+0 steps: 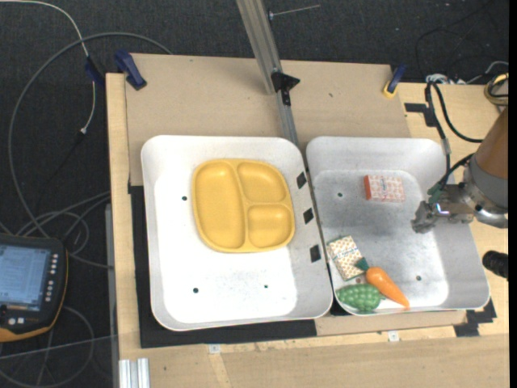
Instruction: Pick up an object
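Note:
The right bin (pixel 404 249) holds a small red and white box (pixel 383 187) near its back, a patterned cream box (pixel 346 256) at the front left, an orange carrot (pixel 386 287) and a green knobbly piece (pixel 359 298) in the front corner. My gripper (pixel 428 216) hangs over the bin's right side, to the right of and slightly nearer than the red and white box, and apart from it. Nothing shows between its fingers.
The left bin (pixel 234 297) carries a yellow three-compartment plate (pixel 242 204). A metal pole (pixel 262 35) rises from the back between the bins. Cables lie at the bench's right rear, and a tablet (pixel 28 277) sits off the bench on the left.

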You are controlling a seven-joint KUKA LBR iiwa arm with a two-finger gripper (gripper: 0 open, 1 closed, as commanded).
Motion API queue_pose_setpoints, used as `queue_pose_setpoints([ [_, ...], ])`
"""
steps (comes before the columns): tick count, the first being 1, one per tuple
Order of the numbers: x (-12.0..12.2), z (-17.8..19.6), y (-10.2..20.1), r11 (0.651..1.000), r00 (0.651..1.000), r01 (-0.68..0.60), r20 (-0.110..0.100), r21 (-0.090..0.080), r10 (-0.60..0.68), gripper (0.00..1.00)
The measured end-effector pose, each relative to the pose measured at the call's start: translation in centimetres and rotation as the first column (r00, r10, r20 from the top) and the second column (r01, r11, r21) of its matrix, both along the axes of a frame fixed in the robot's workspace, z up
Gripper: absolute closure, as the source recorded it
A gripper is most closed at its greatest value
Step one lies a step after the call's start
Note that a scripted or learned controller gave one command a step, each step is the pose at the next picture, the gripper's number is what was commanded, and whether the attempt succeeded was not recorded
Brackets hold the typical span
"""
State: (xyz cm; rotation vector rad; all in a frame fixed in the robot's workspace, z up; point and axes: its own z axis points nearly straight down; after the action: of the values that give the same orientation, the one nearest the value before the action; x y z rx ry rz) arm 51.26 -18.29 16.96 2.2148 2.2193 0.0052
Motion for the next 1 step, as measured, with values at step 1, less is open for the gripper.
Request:
queue_pose_setpoints([
  [1, 0.64, 6.34, -0.35, 1.0, 1.0, 0.0, 0.002, -0.001, 0.0, 1.0],
])
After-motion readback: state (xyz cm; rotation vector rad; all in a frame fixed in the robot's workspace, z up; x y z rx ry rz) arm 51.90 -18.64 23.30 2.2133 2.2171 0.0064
